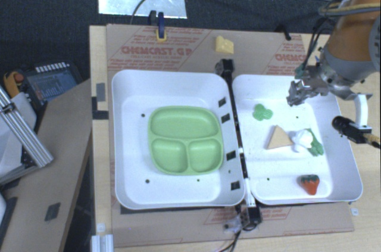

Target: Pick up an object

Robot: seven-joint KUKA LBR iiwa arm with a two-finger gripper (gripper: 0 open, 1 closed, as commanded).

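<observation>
The right bin (345,179) holds a small green leafy piece (261,112), a tan wedge (277,138), a white and green vegetable (306,140) and a red strawberry-like piece (309,184). My gripper (296,95) hangs over the upper part of the right bin, above and to the right of the green leafy piece. Nothing shows between its tips.
The left bin (128,126) holds a green three-compartment plate (183,139). A yellow chunk (224,44) lies on the cardboard behind the bins. A blue and yellow clamp (159,25) sits at the back edge. Grey equipment stands off the bench at left.
</observation>
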